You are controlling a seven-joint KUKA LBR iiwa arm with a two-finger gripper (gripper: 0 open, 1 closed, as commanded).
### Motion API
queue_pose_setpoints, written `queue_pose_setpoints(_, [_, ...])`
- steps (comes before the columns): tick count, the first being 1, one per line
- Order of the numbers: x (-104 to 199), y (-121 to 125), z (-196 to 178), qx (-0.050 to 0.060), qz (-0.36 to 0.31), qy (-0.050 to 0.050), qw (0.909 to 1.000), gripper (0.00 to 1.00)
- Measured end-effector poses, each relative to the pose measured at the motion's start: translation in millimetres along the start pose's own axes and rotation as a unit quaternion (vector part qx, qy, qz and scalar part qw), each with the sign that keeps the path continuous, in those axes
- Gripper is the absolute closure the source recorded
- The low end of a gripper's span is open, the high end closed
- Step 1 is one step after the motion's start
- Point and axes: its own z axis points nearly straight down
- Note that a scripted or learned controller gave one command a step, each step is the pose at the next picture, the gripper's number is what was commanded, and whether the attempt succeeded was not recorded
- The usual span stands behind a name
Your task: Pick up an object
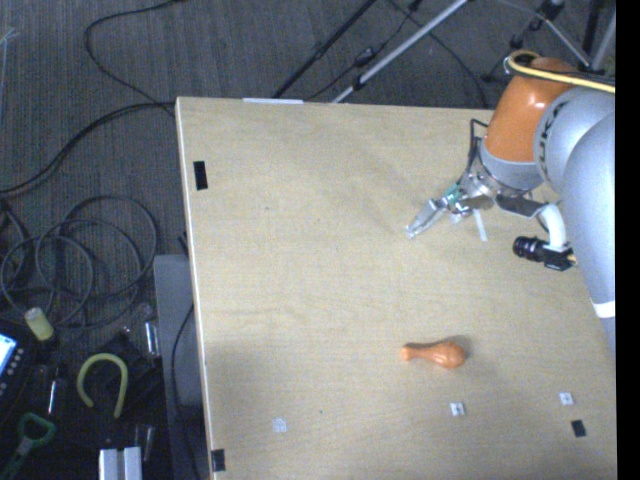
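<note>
An orange gourd-shaped object (436,353) lies on the tan wooden board (300,268), toward the front right, with its narrow end pointing left. My gripper (447,232) hangs over the board's right middle, well behind the object and apart from it. It stands open, one metal finger (424,218) reaching down-left and a thin pale finger (481,228) to its right. Nothing is between them. The grey arm with its orange band (525,113) comes in from the right.
A black mark (200,175) sits near the board's left edge, and small square tags (457,408) dot the front. Left of the board, the carpet carries coiled cables (80,258) and tools. Tripod legs (430,23) cross behind the board.
</note>
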Motion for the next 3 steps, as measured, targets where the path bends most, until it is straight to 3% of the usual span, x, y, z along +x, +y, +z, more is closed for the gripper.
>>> queue_pose_setpoints(1, [4, 2, -33, -0.001, -0.063, -0.001, 0.998, 0.0])
queue_pose_setpoints(2, [10, 3, 0, 0.0, -0.087, 0.0, 0.9962, 0.0])
queue_pose_setpoints(3, [10, 4, -11, -0.002, -0.087, -0.001, 0.9962, 1.0])
